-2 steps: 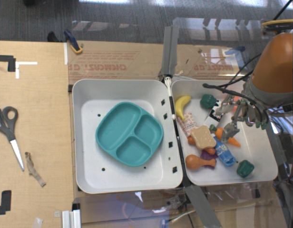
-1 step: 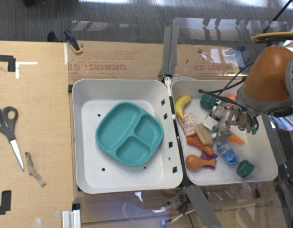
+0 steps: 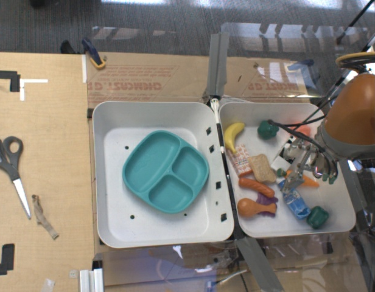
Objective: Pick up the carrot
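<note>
Two white bins are seen on the table, and the action is all in the right bin point(image 3: 335, 226), where the banana point(image 3: 232, 135) lies near the dividing wall. The gripper point(image 3: 299, 170) is found well to the right of the banana and a little lower, hanging close over a small orange piece taken to be the carrot point(image 3: 307, 182). Whether the jaws are released or clenched cannot be told; they are lost among cables and clutter, and nothing is seen held between them.

The carrot is seen as a short, tapered orange stick, lying nearly flat with its tip pointed away from the banana; a greenish end seems to sit under the gripper, though that is blurred. It looks slim and smooth, so it may be easily rolled.

For a clean pick, the jaws should be set across the narrow width, centred on the thicker half, and lowered fully before closing. The blue piece point(image 3: 295, 204) just below should be avoided.
</note>
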Robot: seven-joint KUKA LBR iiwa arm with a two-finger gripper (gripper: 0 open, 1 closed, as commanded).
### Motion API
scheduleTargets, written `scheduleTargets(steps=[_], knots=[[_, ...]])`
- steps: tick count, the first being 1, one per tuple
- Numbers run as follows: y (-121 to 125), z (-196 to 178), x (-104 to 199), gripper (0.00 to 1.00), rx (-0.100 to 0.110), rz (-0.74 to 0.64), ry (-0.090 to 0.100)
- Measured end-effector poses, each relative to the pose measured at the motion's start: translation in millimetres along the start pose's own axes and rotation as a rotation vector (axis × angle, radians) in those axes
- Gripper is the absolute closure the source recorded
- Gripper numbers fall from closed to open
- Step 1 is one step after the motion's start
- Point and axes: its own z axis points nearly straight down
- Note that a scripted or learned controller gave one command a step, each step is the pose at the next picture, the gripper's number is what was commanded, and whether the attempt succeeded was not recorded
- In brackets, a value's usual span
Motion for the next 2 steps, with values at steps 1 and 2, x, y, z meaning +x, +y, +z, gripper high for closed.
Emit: scheduleTargets(steps=[1, 2], knots=[[29, 2, -20, 0.0, 0.007, 0.017, 0.007], [31, -10, -24, 1.0, 0.005, 0.014, -0.009]])
